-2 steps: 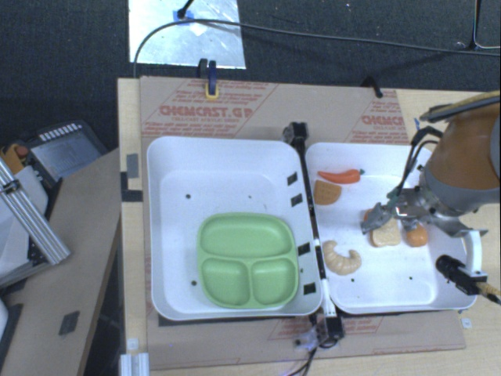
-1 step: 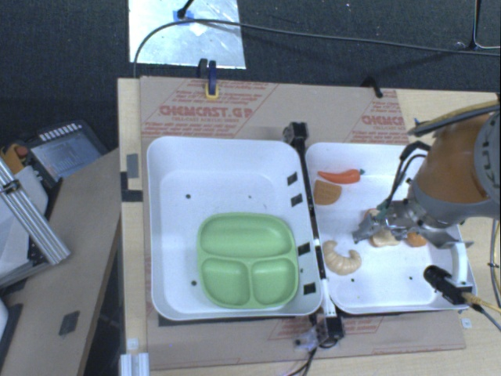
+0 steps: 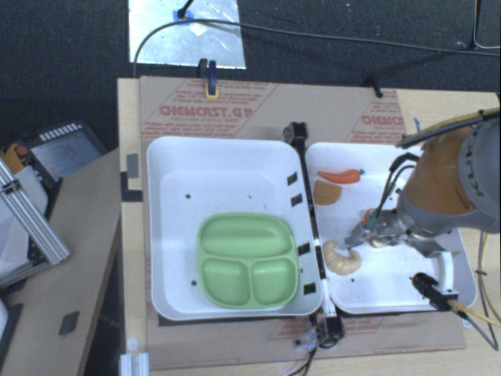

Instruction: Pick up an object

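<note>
Both shallow plastic bins are white, the left bin [image 3: 168, 210] and the right bin [image 3: 391, 284]. The three-compartment plastic tray [image 3: 246, 258] in the left one is a pale lime green. In the right bin, the carrot-shaped toy [image 3: 338, 176] is orange-red with a tiny green tip, the rounded piece [image 3: 326, 193] beside it is tan-orange, and the curved pastry-looking thing [image 3: 342, 258] is cream going to light brown. The flat cardboard sheet [image 3: 235, 108] under the bins is plain brown with faded red lettering. The robot arm [image 3: 450, 175] is grey with an orange band.
</note>
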Tool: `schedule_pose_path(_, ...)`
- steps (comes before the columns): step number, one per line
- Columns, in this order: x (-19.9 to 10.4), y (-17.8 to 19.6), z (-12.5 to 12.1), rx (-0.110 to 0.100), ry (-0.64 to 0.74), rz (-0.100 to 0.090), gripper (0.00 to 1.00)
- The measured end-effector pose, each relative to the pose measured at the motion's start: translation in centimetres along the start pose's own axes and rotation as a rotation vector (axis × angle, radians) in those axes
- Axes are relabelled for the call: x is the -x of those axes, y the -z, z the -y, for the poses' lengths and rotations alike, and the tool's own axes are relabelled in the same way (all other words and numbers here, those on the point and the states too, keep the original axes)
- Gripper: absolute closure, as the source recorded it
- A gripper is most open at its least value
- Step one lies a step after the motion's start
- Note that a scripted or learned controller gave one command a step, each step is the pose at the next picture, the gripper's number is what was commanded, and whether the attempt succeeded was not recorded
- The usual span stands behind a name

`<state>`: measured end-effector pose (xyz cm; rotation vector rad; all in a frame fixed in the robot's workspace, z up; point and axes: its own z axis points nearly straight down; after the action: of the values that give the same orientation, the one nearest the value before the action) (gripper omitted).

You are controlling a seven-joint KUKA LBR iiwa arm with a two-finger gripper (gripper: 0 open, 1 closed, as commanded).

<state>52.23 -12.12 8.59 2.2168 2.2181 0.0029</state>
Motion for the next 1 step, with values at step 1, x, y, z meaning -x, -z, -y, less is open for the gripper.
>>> schedule_pose_path(1,0.24,1.4,-0.26,0.01,-0.001,0.005,1.0)
